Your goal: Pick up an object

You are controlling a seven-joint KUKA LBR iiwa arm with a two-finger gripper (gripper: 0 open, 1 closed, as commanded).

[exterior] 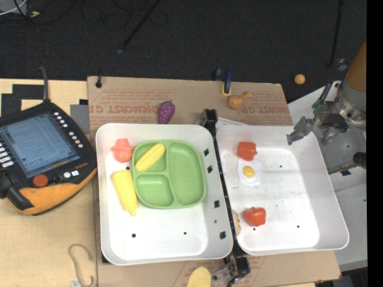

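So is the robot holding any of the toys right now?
No. Its tool hangs over the right bin's top right corner with nothing between its fingers. The toys lie in the bins.

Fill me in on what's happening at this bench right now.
A grey robot arm reaches in from the right, its pincer hovering over the upper right rim of the right bin, holding nothing. That bin holds two red toy peppers and a fried egg. The left bin holds a green divided plate with a corn cob on it.
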